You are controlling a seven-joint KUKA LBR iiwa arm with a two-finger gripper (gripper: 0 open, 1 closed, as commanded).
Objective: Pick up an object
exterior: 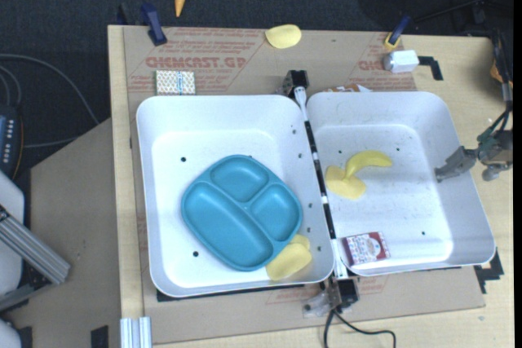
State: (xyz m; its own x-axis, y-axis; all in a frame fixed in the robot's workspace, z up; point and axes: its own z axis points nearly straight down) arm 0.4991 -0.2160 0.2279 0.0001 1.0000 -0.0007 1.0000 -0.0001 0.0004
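Note:
In the right bin [408, 114] lie a yellow banana-shaped toy [356, 172] near the left wall and a small red and white packet [364, 248] at the front edge. The left bin [163, 126] holds a blue divided plate [241, 210] with a yellow soft piece [289, 259] against its front right corner. My gripper [466, 170] hangs over the right rim of the right bin, well to the right of the banana toy. It is open, with nothing between its fingers.
On the cardboard behind the bins lie a yellow lump [283, 36], a patterned small packet [175, 81] and a white block [403, 60]. A black clip [297, 82] sits where the bins meet at the back.

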